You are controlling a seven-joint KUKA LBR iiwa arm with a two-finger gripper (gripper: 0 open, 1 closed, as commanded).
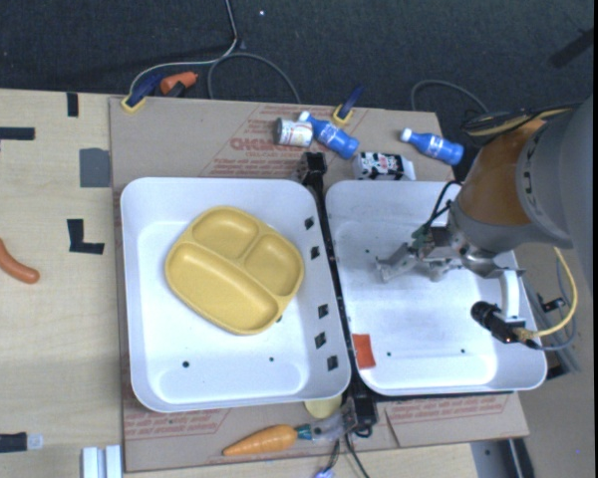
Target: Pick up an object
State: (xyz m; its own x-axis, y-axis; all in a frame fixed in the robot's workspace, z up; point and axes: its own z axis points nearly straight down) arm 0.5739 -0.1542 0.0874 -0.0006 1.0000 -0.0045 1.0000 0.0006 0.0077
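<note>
A yellow divided plate (236, 268) lies in the left white bin (145, 366). A small orange-red block (362, 350) sits near the front left corner of the right white bin (458, 371). My gripper (389, 266) hangs low over the middle of the right bin, reaching in from the right below the arm's orange band (488, 182). It is well behind the orange-red block, and I see nothing held in it.
Behind the bins on the cardboard lie two blue bottles (336, 137) (434, 147), a white can (293, 130) and a black-and-white item (384, 166). A toy carrot (260, 441) lies in front of the bins. A sausage (13, 260) rests on the bench at far left.
</note>
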